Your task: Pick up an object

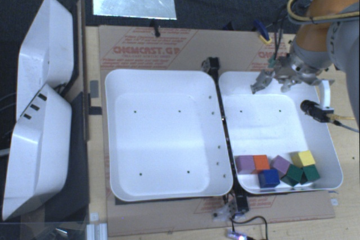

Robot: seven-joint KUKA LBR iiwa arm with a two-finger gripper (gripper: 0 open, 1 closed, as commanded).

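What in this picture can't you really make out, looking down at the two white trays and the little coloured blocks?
- The gripper: small and blurred in the camera view, so its grip state is unreadable.
- The arm: cut off by the right edge.
- The green block: partly hidden behind the yellow block; its shape is unclear.
- The blue block: its lower side is hidden by the right bin rim.

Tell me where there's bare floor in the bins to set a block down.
The left bin has bare floor wall to wall. The right bin is bare from below the gripper down to mid-floor. Its near edge is crowded with blocks, purple through yellow.
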